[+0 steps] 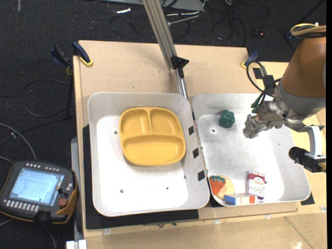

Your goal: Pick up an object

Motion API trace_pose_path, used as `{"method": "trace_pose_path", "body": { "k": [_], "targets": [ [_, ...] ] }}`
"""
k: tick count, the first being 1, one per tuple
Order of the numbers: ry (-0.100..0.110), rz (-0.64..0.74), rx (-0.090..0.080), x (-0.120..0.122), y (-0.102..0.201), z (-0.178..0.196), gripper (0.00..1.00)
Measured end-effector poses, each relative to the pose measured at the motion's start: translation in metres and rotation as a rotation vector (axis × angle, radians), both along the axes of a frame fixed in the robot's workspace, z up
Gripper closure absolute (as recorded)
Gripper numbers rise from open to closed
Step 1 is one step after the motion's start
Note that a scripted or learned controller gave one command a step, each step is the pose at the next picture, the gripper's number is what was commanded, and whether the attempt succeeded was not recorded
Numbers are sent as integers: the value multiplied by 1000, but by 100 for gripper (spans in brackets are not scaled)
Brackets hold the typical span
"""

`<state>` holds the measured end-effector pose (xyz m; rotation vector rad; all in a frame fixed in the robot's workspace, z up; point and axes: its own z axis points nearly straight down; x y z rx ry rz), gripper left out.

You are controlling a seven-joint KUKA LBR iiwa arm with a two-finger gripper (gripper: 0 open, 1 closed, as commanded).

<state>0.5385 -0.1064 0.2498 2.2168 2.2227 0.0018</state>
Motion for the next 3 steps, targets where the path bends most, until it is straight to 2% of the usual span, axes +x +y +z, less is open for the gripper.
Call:
{"method": "trace_pose_path", "body": {
  "k": [3],
  "targets": [
    [5, 5, 2, 9, 151, -29, 100]
  ]
}}
